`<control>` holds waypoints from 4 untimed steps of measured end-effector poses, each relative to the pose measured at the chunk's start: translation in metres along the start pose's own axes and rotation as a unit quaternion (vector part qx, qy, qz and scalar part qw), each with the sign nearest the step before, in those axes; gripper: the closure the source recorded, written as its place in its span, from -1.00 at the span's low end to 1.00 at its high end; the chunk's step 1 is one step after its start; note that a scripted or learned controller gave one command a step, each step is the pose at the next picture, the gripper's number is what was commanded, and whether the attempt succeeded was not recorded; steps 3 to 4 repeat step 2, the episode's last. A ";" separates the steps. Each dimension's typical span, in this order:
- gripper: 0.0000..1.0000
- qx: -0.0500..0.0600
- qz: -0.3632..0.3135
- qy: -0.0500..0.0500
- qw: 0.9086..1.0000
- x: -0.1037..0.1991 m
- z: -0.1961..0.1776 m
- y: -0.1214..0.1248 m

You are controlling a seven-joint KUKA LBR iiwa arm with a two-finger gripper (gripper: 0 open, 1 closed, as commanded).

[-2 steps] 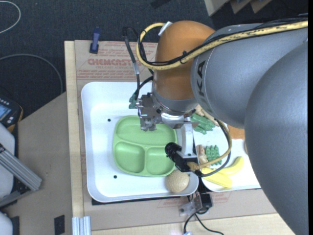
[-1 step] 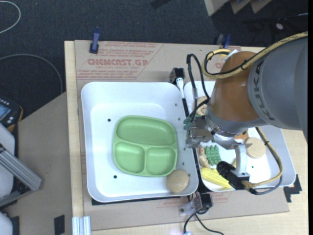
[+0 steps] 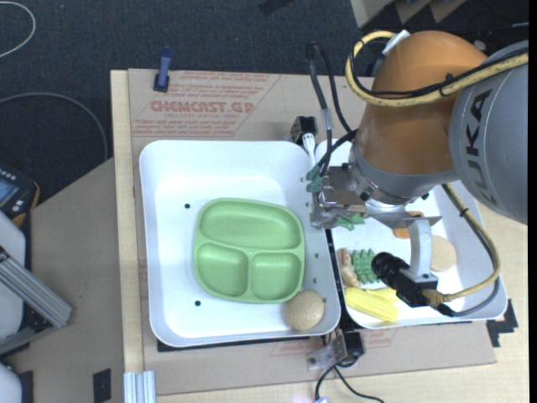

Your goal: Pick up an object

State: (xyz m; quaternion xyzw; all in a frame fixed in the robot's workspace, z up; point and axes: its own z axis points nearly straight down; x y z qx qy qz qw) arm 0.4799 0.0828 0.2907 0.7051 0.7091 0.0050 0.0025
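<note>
Grey and orange, the big arm [image 3: 436, 116] reaches in from the right side of the frame and covers much of the right bin [image 3: 436, 317]. Its gripper [image 3: 337, 208] hangs in the middle of the frame, right over the wall where the two white bins meet. Its tip is hidden from above, so I cannot tell if it is wide or narrow, and I see nothing held in it. Just below it, near the left wall of the right bin, lie a green bumpy toy [image 3: 362, 264] and a yellow corn toy [image 3: 372, 305], close together. A pale round thing [image 3: 442, 254] sits farther right in that bin. In the left bin [image 3: 159, 225] a green plate [image 3: 249, 248] with three parts lies flat in the middle, and a tan ball [image 3: 304, 309] rests by its lower right corner. I think this is the reaching step: the arm is over the bins but no thing is picked up yet. Next, I think the gripper has to move off the wall and line up over one thing. The green bumpy toy or the corn look nearest. Then it has to go down and close on it. The wall is very close, so a bump there could spoil the try. The plate looks too wide and flat to grab easily.
</note>
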 end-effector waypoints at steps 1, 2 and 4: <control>1.00 0.009 0.004 -0.002 1.000 -0.013 0.082 0.023; 1.00 0.002 -0.001 0.000 1.000 0.059 0.002 -0.001; 1.00 0.002 -0.001 0.000 1.000 0.059 0.002 -0.001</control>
